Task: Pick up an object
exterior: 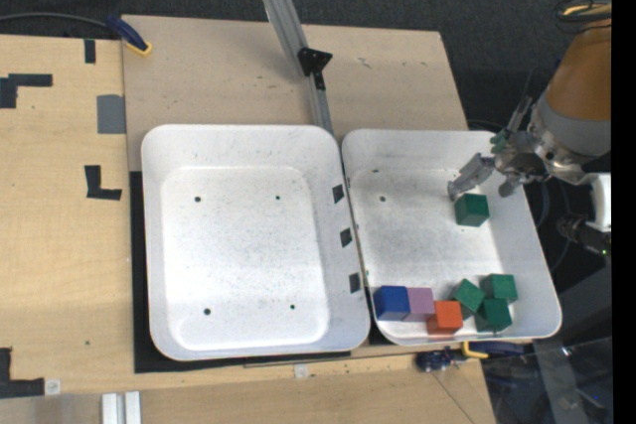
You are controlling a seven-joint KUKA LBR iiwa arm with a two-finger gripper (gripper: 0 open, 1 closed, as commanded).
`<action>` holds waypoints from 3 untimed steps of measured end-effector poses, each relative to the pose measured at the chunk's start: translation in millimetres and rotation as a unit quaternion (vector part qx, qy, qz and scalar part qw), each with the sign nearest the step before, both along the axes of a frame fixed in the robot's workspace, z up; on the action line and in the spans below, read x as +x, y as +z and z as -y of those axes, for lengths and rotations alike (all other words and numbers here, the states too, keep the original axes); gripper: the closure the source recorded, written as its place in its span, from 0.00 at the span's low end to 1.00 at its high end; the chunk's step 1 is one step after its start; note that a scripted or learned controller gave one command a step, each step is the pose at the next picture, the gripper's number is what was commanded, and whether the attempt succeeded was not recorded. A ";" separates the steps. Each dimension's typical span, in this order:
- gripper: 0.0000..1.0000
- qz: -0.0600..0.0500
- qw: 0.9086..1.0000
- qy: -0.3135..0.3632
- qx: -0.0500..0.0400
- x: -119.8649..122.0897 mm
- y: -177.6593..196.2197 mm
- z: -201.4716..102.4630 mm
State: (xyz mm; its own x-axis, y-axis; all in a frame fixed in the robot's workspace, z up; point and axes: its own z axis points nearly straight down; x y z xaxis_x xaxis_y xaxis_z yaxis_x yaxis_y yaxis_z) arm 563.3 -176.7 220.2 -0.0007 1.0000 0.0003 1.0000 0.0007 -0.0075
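Pincer (484,176): grip state cannot be told. One green cube (472,210) lies just beside it at 6 o'clock. Right bin (402,159) holds four green cubes, one blue, one purple, one orange.

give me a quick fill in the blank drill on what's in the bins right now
1. The gripper hangs over the ____ bin.
2. The lone block just below the gripper is ____ in colour.
3. In the row along the near wall, the blue block sits beside a ____ one.
4. The number of orange blocks in that bin is ____.

Missing words: right; green; purple; one
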 end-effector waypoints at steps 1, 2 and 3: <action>0.00 0.000 1.000 0.000 0.000 -3.2 -56.7 9.4; 0.00 0.000 1.000 0.000 0.000 -7.1 -121.4 10.6; 1.00 0.002 1.000 0.001 0.000 -5.2 -107.6 10.1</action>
